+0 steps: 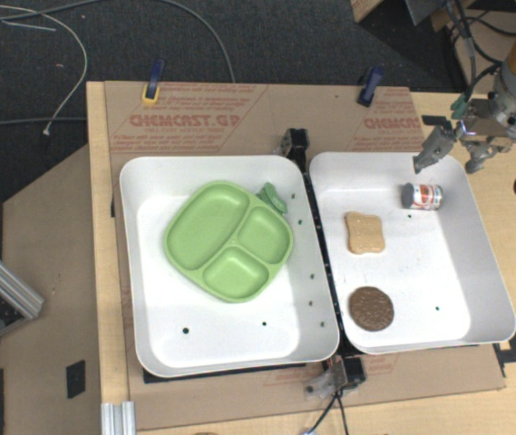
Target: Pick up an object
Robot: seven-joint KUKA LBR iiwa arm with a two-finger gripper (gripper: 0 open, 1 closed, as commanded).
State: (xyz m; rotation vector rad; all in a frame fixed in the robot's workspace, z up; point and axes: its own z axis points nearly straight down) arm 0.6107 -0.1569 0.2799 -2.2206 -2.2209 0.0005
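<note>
In the right bin (475, 270) lie a small can (422, 197) on its side near the back, a tan slice of toast (365, 234) in the middle, and a round brown patty (371, 308) toward the front. My gripper (455, 152) hovers over the bin's back right corner, just above and to the right of the can. Its two fingers are spread apart, with nothing between them.
The left bin (149, 315) holds a green divided plate (229, 240) with a small green object (273, 198) at its back edge. Blue clamps (154, 78) pin the cardboard at the back. A black bracket (295, 142) sits between the bins.
</note>
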